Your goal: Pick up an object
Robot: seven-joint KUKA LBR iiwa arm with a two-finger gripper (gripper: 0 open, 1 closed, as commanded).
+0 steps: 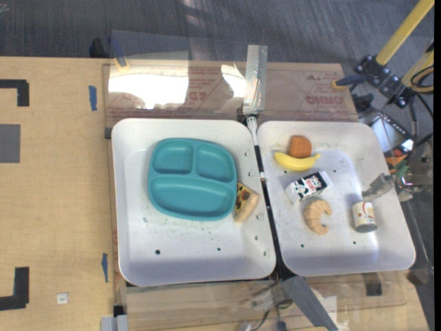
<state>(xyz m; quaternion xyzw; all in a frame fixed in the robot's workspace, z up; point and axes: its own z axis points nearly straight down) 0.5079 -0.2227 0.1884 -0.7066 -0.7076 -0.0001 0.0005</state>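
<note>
The right bin (386, 254) holds several small things. An orange round piece (300, 145) lies at the back with a yellow banana (296, 161) right in front of it. A black-and-white milk carton (308, 186) lies near the middle, and a tan croissant (318, 216) sits just in front of it. A small white can (364, 215) stands at the right. My gripper (380, 184) hangs low over the bin's right side, just above and behind the can, with nothing seen in it.
The left bin (138, 254) carries a teal divided plate (191, 178) with a small sandwich-like toy (244, 200) against its right edge. A clear panel (179, 81) and a metal post (253, 81) stand behind the bins. Yellow tubing and cables (400, 40) crowd the far right.
</note>
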